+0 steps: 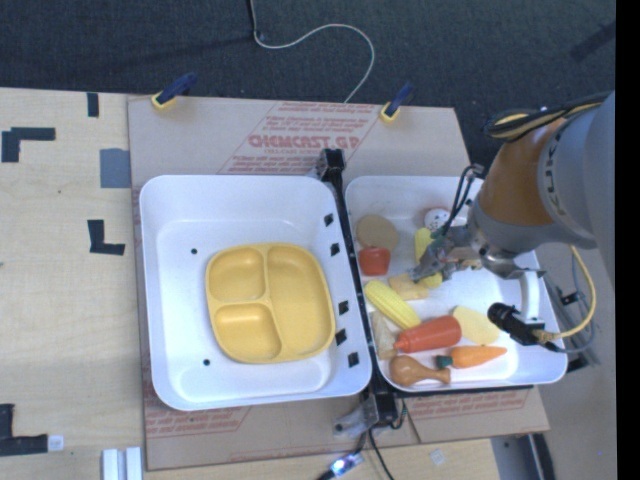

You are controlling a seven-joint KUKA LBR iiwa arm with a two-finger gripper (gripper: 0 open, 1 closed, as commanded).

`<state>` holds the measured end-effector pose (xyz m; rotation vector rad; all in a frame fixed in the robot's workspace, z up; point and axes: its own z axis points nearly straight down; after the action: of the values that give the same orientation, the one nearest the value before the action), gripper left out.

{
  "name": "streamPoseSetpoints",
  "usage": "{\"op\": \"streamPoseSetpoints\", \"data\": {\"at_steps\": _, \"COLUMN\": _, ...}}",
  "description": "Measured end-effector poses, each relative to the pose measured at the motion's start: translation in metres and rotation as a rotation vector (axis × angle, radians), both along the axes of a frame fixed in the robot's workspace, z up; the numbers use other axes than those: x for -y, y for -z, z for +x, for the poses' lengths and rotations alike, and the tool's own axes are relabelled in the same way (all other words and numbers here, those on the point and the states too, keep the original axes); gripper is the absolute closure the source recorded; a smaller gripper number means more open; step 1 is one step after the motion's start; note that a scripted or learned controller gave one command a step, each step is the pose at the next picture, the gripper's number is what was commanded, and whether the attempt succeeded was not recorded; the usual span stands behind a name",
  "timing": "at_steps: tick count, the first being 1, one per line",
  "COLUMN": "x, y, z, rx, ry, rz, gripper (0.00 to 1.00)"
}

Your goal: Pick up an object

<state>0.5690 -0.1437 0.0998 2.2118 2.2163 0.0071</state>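
The right bin [520, 373] holds several toy foods: a tan round piece [377, 230], a small red cup [374, 260], a corn cob [391, 304], a red pepper [428, 334], a carrot [478, 357], a brown pear-shaped piece [412, 371] and a pale yellow piece [474, 324]. My gripper [436, 260] reaches down into the middle of this bin, over small yellow pieces [424, 240]. The arm's grey and orange wrist [520, 193] hangs above it.
The left bin [165, 268] holds a yellow divided plate [268, 301]. A divider with black clips [340, 258] separates the bins. Both bins rest on cardboard [290, 138] clamped at the back. A white cable [310, 38] lies on the dark floor behind.
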Motion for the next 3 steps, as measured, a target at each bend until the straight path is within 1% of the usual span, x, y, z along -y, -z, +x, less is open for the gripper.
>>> {"op": "streamPoseSetpoints", "data": {"at_steps": 1, "x": -0.005, "y": -0.062, "z": -0.001, "rx": -0.007, "ry": 0.001, "rz": 0.003, "gripper": 1.00}}
{"op": "streamPoseSetpoints", "data": {"at_steps": 2, "x": -0.003, "y": -0.107, "z": -0.007, "rx": -0.008, "ry": 0.001, "rz": 0.003, "gripper": 1.00}}
{"op": "streamPoseSetpoints", "data": {"at_steps": 3, "x": -0.003, "y": -0.125, "z": -0.006, "rx": -0.010, "ry": 0.001, "rz": 0.004, "gripper": 1.00}}
